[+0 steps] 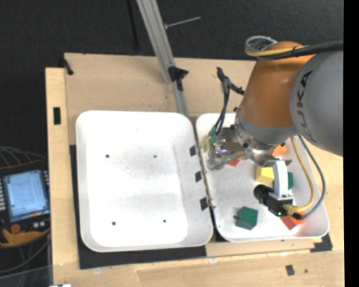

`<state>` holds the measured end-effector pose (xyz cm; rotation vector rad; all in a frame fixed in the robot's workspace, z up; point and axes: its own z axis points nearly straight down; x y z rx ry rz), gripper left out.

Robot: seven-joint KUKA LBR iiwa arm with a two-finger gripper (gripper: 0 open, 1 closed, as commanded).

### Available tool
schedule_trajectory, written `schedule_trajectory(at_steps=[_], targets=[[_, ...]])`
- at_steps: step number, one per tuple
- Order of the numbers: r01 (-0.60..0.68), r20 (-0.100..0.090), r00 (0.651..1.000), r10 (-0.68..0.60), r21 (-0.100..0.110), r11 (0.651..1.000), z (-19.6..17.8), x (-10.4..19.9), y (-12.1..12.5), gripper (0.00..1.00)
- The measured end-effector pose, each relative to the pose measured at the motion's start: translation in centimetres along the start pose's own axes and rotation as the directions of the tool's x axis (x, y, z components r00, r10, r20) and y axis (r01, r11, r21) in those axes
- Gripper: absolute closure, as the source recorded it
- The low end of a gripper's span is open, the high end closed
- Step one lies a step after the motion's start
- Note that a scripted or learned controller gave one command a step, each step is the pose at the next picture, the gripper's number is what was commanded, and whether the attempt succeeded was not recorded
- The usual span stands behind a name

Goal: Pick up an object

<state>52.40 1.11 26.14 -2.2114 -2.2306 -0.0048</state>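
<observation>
My gripper [219, 152] hangs low over the far left part of the right bin [227, 232], close to the wall between the two bins. The orange-banded wrist hides what lies straight beneath it. A small orange piece [232, 162] shows just right of the gripper. A dark green block [246, 217] lies near the bin's front, apart from the gripper. A yellow block [265, 174] sits mid-bin with a green piece [288, 179] beside it. Another orange piece [279, 151] peeks out under the arm, and a red-orange one [290, 222] lies at the front right.
The left bin [84, 160] stands beside the right one, sharing a divider with black clips [202, 178]. A slanted metal post [161, 40] rises behind the bins. A teach pendant [21, 196] lies off the bench at left.
</observation>
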Motion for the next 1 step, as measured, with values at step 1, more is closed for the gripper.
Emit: schedule_trajectory(at_steps=[1], targets=[[0.000,0.000,1.000,0.000,0.000,1.000,-0.16,5.98,-0.39,1.00]])
